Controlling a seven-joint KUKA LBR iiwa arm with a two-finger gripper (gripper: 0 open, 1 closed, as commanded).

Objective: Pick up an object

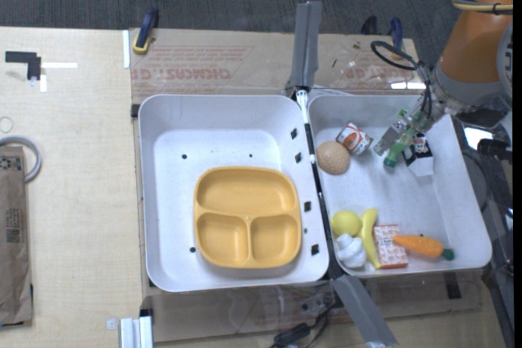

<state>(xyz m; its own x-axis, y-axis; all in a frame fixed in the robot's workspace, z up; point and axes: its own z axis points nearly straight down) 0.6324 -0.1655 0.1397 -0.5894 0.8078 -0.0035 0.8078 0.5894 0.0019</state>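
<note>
The small can (353, 138) lies unlifted in the right bin (457, 200), just left of the gripper (396, 146), whose grip I cannot tell.

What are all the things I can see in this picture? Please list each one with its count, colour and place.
left bin: 1, white, centre of bench
right bin: 1, white, beside the left bin
divided plate: 1, yellow, in the left bin
can: 1, red and white, upper part of right bin
round object: 1, tan, right bin, beside the can
lemon: 1, yellow, lower left of right bin
banana: 1, yellow, next to the lemon
small box: 1, orange and white, lower right bin
carrot: 1, orange, lower right bin
arm: 1, grey and orange, upper right
gripper: 1, dark with green, over the upper right bin
</note>
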